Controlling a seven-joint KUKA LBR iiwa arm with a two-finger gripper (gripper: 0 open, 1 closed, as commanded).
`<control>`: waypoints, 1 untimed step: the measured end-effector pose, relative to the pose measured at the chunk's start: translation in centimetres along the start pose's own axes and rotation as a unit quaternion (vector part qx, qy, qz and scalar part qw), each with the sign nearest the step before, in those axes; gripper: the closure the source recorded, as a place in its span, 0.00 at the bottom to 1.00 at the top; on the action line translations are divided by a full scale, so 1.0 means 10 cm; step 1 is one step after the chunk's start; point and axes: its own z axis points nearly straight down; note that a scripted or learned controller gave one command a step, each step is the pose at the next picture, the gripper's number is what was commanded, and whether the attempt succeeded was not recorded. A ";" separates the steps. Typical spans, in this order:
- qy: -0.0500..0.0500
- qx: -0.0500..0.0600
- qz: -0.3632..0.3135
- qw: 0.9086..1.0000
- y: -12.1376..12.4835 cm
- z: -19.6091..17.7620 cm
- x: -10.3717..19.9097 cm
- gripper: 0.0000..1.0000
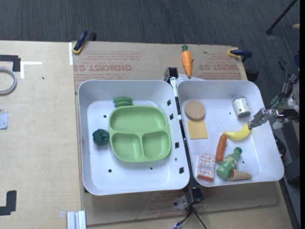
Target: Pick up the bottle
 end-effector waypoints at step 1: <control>0.000 0.000 -0.001 1.000 0.00 -0.09 0.00 1.00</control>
